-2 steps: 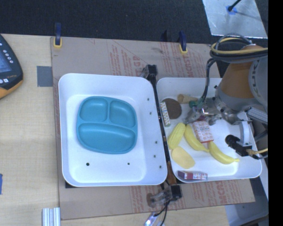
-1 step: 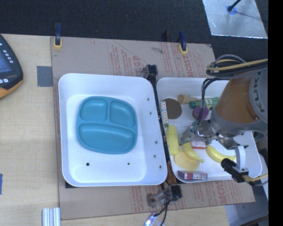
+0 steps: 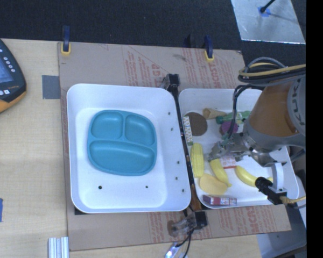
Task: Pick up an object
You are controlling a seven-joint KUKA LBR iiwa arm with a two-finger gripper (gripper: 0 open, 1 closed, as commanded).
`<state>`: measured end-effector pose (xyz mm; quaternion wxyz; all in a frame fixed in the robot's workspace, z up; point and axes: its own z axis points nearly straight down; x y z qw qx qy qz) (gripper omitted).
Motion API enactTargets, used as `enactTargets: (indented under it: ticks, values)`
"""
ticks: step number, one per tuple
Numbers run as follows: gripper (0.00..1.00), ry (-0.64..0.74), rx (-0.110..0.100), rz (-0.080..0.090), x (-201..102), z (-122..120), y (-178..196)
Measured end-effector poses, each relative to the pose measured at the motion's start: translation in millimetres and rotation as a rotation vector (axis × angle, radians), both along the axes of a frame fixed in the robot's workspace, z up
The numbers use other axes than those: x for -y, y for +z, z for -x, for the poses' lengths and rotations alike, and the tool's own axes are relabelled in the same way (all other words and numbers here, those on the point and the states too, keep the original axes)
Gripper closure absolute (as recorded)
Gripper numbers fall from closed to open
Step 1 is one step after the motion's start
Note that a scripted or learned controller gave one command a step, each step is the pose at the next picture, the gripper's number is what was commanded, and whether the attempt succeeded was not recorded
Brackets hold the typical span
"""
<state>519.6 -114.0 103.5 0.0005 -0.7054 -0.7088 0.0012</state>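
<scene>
The right white bin (image 3: 196, 97) holds several small things: a yellow corn cob (image 3: 197, 160), a banana (image 3: 219, 172), a second banana (image 3: 246, 176), a pale yellow slice (image 3: 212, 185), a brown round piece (image 3: 196, 124), a cone-shaped piece (image 3: 210, 113) and a purple and green piece (image 3: 227, 120). A flat red and white packet (image 3: 220, 200) lies at the bin's front edge. My gripper (image 3: 227, 149) hangs low in the middle of this bin, just above the first banana's upper end. The arm hides the bin's right part.
The left white bin (image 3: 81, 198) holds a blue divided plate (image 3: 122, 142). The arm's orange band (image 3: 270, 114) and its cables (image 3: 264, 69) sit over the right bin's far right side. A tablet-like device (image 3: 2, 71) lies at the far left of the bench.
</scene>
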Motion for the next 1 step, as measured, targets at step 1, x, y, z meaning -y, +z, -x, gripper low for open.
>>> enactTargets:
  ticks: [1]
  values:
    - [1.00, 0.008, 0.007, -0.004, -87.5, 3.0, 93.5]
